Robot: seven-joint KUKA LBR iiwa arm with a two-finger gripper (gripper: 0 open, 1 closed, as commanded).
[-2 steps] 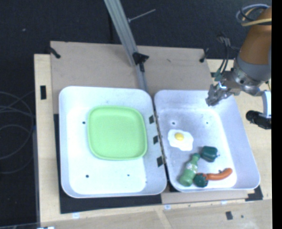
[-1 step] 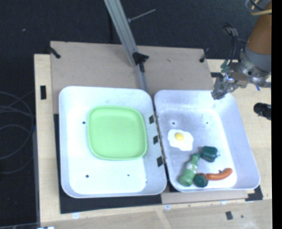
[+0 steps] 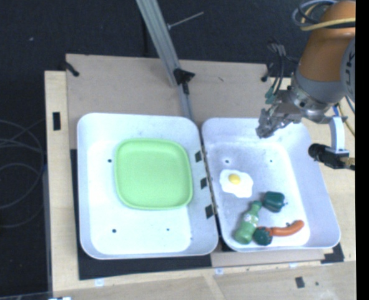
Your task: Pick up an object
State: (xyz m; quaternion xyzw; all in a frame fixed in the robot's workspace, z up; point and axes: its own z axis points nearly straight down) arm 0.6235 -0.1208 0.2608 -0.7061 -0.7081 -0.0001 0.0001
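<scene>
- My gripper [image 3: 266,130] hangs above the right bin's [image 3: 309,167] far edge; I cannot tell how it is set, and I see nothing held.
- Candidates cluster at the near end: egg [image 3: 236,182], green bottle [image 3: 249,222], pepper [image 3: 273,200], sausage [image 3: 286,229].
- The egg lies closest and apart, so I judge it the easiest pick.
- A green plate [image 3: 153,174] sits in the left bin [image 3: 93,167].

we are looking at a robot lab, not a home. a big grey and orange robot arm [image 3: 324,55] reaches over a plain wooden table [image 3: 234,86]. two white bins [image 3: 90,167] sit side by side on it. a metal pole [image 3: 159,33] stands behind them, loose cables [image 3: 9,142] lie on the dark floor, and the food is toy food [image 3: 236,183].
</scene>
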